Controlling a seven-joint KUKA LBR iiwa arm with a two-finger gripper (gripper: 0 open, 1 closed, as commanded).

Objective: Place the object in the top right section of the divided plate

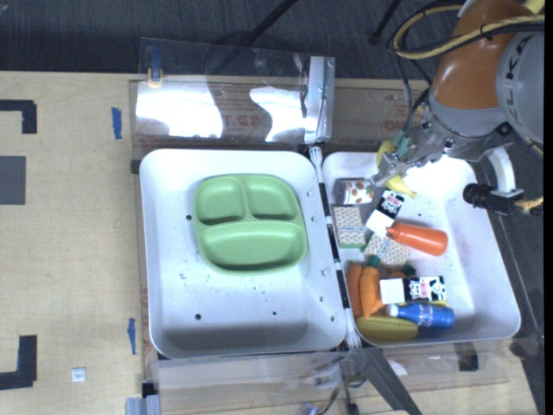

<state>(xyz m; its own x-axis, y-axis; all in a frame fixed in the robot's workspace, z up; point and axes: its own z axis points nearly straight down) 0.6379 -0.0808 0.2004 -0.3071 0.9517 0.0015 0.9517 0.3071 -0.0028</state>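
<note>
My claw (399, 156) sits at the upper left of the right bin (492, 258), over a yellow object (396, 180); I cannot tell its opening or whether it grips anything. Below lie an orange bottle (421, 238), carrot (370, 290) and blue bottle (425, 316). The green divided plate (250, 221) rests mid-frame in the left bin (173, 301).

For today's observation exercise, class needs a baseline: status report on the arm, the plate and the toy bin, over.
Gripper over right bin's far end, yellow item at its tip, grasp unclear. Green divided plate in left bin, sections bare. Orange bottle, carrot, blue bottle lie loose.
</note>
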